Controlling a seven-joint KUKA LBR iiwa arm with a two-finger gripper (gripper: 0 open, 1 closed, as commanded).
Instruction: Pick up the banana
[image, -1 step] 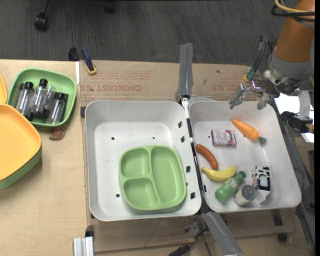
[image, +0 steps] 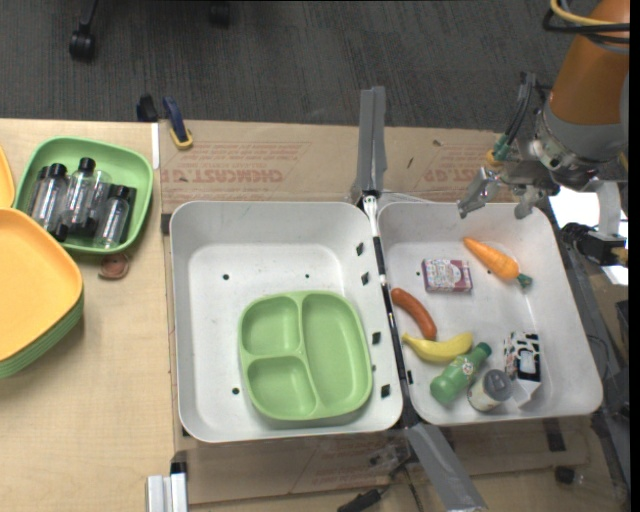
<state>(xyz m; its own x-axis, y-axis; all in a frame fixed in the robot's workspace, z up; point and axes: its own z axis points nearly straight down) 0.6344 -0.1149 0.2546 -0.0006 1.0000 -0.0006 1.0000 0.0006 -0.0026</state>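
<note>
My gripper (image: 497, 198) hovers above the right bin's (image: 570, 400) far rim, fingers spread, holding nothing. The banana (image: 437, 346) lies at seven o'clock from it, beside the sausage (image: 414, 311).

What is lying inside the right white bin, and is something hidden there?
The right bin holds a carrot, pink packet, sausage, banana, green bottle, a can and a black-and-white carton. Whatever lies beneath them is covered.
</note>
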